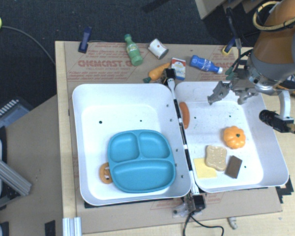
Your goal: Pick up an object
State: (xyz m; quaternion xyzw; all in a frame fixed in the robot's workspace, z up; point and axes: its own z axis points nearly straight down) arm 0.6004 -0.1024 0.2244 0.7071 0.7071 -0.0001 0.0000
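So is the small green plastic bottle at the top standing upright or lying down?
Lying down. The green plastic bottle rests on its side on the brown board behind the bins, white cap pointing away.

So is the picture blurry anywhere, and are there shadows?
Camera view: mostly sharp; the blue tray and little pumpkin look crisp. The tool and arm are a bit soft. Light is even, with faint shadows under the tray and beside the pumpkin. The white bins look bright, with no harsh glare.
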